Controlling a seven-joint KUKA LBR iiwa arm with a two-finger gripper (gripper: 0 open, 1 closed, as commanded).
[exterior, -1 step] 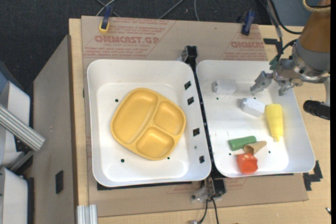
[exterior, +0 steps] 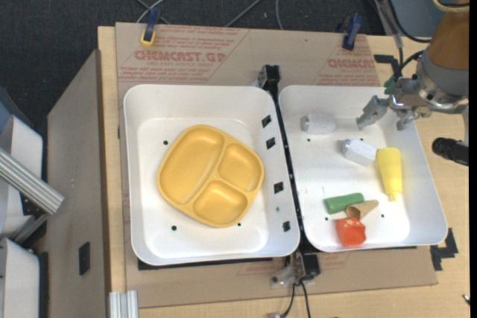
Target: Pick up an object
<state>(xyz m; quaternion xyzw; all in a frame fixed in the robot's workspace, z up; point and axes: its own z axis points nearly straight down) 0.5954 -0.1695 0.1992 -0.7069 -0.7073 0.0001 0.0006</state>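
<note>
Two shallow white bins are seen from above. The left bin (exterior: 141,160) holds a yellow divided plate (exterior: 211,175). The right bin (exterior: 425,197) holds a white cylinder (exterior: 319,123), a white block (exterior: 358,151), a yellow bottle (exterior: 390,172), a green piece (exterior: 343,201) and a red piece (exterior: 351,231). The gripper (exterior: 389,114) hangs above the far end of the right bin, fingers spread, nothing pinched. A descent here could likely close on bare floor, since the objects lie apart from it.
</note>
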